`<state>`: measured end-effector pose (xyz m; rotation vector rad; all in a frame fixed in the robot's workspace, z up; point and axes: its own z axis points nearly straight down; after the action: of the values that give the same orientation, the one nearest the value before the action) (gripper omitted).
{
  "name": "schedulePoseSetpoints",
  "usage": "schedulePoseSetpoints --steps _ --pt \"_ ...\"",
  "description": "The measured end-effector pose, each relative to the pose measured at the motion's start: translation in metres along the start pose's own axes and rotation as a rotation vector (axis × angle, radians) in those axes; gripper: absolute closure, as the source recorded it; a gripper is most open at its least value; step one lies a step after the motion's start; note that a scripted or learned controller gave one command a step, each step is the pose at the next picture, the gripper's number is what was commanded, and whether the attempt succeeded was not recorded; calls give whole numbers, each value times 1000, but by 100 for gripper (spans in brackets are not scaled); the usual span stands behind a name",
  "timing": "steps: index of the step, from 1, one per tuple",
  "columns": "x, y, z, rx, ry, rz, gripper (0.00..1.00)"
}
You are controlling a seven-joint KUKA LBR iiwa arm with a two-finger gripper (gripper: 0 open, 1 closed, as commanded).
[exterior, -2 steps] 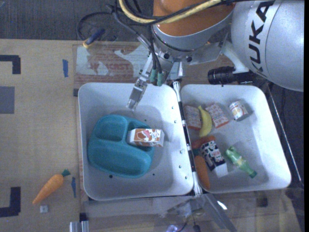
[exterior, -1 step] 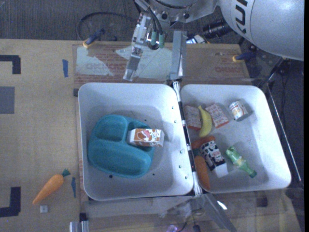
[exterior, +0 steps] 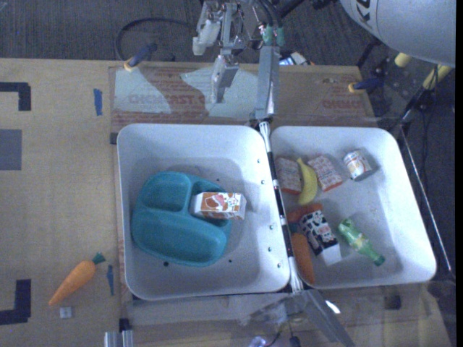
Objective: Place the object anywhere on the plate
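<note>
The blue plate (exterior: 177, 230) sits in the left white bin (exterior: 145, 147). A small juice box (exterior: 218, 205), orange and white, lies on the plate near its top right part. That is the thing to be placed.

The gripper (exterior: 224, 71) hangs high up, past the far edge of the bins, over the brown bench (exterior: 58, 165). Nothing sits between its fingers. They look a little apart, but the view is poor, so I cannot tell for sure.

The right bin (exterior: 405, 194) holds a banana (exterior: 309, 181), a small can (exterior: 356, 164), a green bottle (exterior: 359, 241) and a cow-print carton (exterior: 318, 231). A toy carrot (exterior: 72, 280) lies on the bench, left of the bins.
</note>
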<state>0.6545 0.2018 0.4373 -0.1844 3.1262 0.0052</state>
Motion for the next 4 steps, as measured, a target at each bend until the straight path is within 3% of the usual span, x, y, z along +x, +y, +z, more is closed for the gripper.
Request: schedulePoseSetpoints --steps 1,2,4 --pt "-15 23 0 -2 -1 -384 0" --pt "-15 23 0 -3 -2 -805 0" --pt "-13 12 0 -5 0 -1391 0"
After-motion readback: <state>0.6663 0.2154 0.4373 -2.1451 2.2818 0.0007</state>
